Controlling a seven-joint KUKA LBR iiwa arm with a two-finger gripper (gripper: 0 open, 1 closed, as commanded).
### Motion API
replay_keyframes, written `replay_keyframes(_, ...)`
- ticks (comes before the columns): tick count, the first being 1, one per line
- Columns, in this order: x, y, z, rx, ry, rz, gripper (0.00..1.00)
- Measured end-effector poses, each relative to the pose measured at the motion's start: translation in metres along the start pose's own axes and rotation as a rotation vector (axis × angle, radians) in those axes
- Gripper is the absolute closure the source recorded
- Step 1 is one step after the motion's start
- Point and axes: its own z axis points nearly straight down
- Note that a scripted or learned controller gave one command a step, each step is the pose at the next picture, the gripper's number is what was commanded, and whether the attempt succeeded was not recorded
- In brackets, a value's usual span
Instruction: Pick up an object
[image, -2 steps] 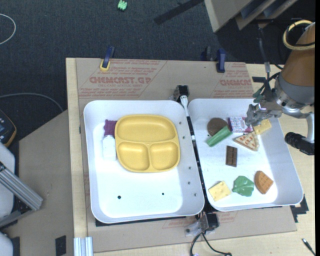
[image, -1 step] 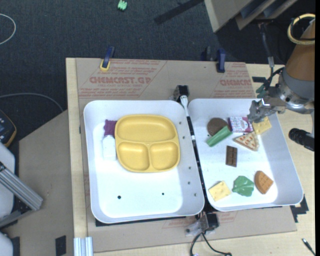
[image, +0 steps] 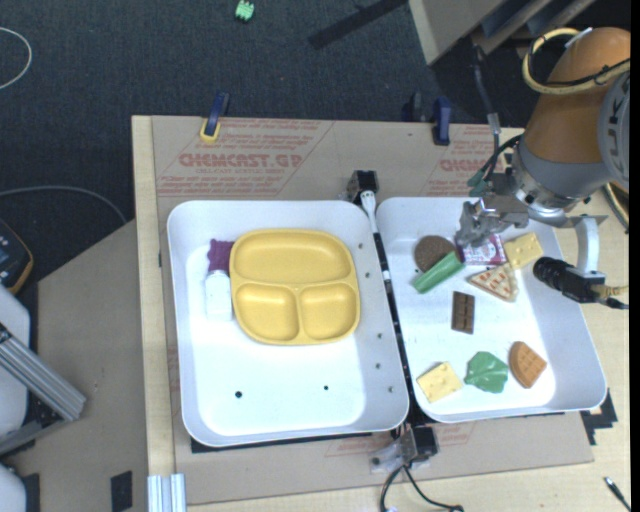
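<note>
Dark carpet surrounds a bench topped with brown board (image: 300, 150) printed "CHEMCAST GP" in red, partly readable, repeated near the right bin. Two white bins sit side by side.

Left bin (image: 200, 330): yellow three-compartment tray (image: 295, 285), long axis left-right; just beside its left edge a purple item (image: 219, 254) and a white item (image: 217, 296).

Right bin (image: 570, 340): green stick (image: 437, 272), long axis slanted lower left to upper right, its upper end under the gripper (image: 476, 232). A brown round piece (image: 432, 248) touches it from above. Also a pizza-like wedge (image: 495, 283), pale cracker (image: 523, 249), dark chocolate bar (image: 463, 311) upright in view, yellow cheese block (image: 438, 381), green leafy piece (image: 487, 371), orange-brown bread piece (image: 527, 363).

Gripper is low over the bin's upper middle, above a pink patterned item (image: 487, 250). Finger spacing: cannot tell; nothing seen held.
</note>
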Motion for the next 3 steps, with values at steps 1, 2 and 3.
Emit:
replay_keyframes(1,0.049,-0.011,-0.011,0.000,0.001,-0.001,1.00)
replay_keyframes(2,0.099,-0.011,-0.014,-0.001,0.000,-0.001,1.00)
replay_keyframes(3,0.082,-0.003,0.000,0.003,-0.002,0.007,1.00)
